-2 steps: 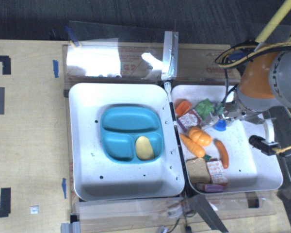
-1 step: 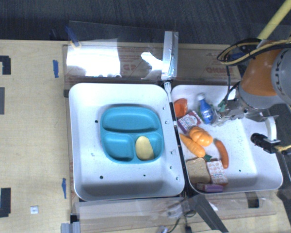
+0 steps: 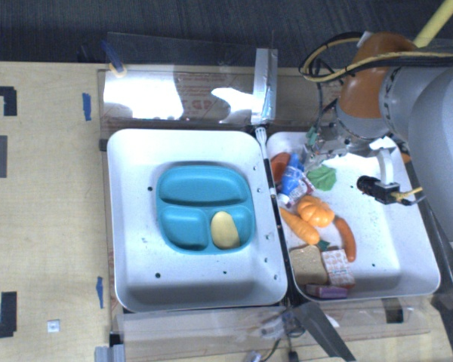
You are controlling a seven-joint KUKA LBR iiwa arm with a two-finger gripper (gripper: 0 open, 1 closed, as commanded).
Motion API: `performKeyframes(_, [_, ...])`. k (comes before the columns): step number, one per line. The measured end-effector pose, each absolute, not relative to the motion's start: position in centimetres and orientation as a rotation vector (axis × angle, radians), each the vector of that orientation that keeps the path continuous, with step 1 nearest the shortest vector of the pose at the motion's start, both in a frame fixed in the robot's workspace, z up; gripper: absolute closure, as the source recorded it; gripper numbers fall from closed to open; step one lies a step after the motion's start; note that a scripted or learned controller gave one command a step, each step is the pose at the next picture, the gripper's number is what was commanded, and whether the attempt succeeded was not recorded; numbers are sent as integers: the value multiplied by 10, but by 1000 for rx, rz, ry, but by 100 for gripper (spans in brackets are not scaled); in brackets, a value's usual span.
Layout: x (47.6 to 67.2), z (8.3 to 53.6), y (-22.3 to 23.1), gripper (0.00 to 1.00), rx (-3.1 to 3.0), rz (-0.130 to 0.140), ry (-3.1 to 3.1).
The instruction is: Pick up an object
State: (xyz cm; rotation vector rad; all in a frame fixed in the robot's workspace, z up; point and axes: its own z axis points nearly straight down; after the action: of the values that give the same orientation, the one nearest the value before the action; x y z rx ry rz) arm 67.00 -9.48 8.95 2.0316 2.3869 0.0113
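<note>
My gripper (image 3: 314,155) hangs low over the far left corner of the right bin (image 3: 396,251). Just below it lie a blue and white packet (image 3: 293,181) and a green leafy toy (image 3: 322,177), with a red piece (image 3: 279,163) to the left by the bin wall. Whether the gripper touches any of them is hidden by the wrist. Nearer the front lie an orange pumpkin-like toy (image 3: 317,211), a carrot (image 3: 298,226) and a red sausage (image 3: 346,237).
The left bin (image 3: 128,202) holds a blue divided plate (image 3: 189,194) with a yellow oval toy (image 3: 224,230) in its near right compartment. At the right bin's front left sit a brown slice (image 3: 306,261), a pink and white box (image 3: 337,266) and a purple piece (image 3: 325,292).
</note>
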Motion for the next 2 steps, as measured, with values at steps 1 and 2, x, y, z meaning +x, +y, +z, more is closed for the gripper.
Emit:
performKeyframes(1, [668, 86, -97, 0, 2036, 3, 2388])
performKeyframes(2, [574, 88, -123, 0, 1884, 2, 2508])
